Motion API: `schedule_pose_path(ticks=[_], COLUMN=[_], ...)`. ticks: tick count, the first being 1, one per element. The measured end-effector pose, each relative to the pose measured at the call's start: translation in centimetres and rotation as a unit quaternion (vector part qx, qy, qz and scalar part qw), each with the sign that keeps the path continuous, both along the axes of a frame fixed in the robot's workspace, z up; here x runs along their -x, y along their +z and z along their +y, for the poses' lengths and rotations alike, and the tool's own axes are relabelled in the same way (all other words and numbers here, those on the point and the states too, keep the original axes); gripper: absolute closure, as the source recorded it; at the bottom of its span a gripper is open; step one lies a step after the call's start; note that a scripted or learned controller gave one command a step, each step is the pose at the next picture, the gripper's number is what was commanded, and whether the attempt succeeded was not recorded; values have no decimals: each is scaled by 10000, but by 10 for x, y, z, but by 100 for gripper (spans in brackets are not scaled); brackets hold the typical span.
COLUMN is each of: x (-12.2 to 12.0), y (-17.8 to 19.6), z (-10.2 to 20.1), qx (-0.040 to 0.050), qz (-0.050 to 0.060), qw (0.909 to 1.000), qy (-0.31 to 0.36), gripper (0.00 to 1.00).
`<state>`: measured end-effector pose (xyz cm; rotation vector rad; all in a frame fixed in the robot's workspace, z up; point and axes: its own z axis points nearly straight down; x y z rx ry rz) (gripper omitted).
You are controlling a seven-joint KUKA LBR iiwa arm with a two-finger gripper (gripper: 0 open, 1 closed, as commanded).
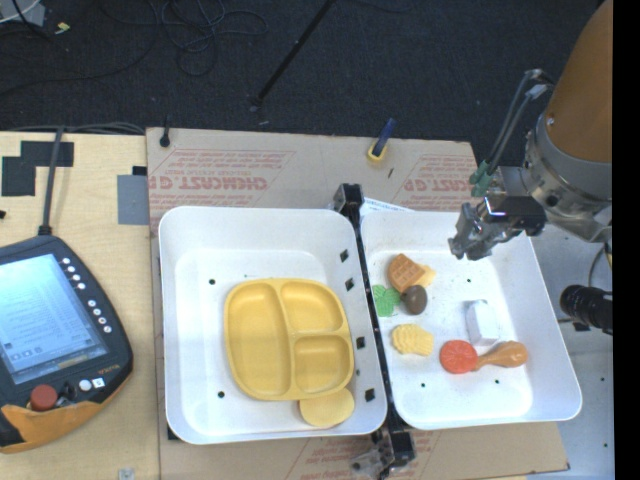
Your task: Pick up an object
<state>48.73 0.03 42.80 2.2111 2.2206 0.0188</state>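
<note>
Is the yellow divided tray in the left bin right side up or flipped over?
Right side up. The yellow divided tray lies flat in the left bin with its three compartments facing up.

The grey arm (575, 163) enters from the right, its orange band at the upper right corner. Its end effector (468, 240) hangs tilted down and leftward above the right bin's (545, 408) far edge, nothing visibly held.

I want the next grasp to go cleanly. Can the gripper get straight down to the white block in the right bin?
Probably yes. The gripper hovers over the right bin, and the white block lies apart from the red and orange toy just below it, with nothing over it.
</note>
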Motion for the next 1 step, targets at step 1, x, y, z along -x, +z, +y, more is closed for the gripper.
schedule_pose_path(ticks=[1], x=[12], y=[53], z=[63], qx=[4], qz=[51], qw=[10000], qy=[10], gripper=[100])
